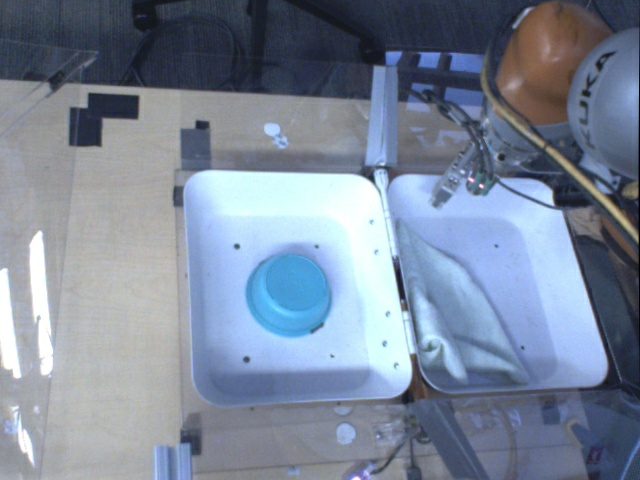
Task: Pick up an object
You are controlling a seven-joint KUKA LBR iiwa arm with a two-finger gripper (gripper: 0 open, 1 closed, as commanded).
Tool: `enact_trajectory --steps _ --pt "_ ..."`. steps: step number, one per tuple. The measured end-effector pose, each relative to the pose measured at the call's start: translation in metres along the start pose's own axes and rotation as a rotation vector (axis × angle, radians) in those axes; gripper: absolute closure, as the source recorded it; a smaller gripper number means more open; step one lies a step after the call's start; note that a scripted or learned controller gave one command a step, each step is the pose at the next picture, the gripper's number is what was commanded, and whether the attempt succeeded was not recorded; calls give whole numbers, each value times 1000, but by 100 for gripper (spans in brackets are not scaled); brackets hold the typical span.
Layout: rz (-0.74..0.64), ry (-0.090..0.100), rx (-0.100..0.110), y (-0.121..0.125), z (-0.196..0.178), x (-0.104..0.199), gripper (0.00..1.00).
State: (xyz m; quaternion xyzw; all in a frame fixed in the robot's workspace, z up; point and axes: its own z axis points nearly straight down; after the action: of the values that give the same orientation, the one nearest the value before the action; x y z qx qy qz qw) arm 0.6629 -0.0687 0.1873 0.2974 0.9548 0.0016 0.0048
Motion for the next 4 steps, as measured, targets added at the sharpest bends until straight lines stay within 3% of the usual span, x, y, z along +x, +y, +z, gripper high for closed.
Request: enact_trajectory --steps 1,3,4 --pt "-207 3 1 -19 78 2 100" --pt "86 -5 -2 -22 97 -12 100" --pt "258 1 1 -2 0 18 100"
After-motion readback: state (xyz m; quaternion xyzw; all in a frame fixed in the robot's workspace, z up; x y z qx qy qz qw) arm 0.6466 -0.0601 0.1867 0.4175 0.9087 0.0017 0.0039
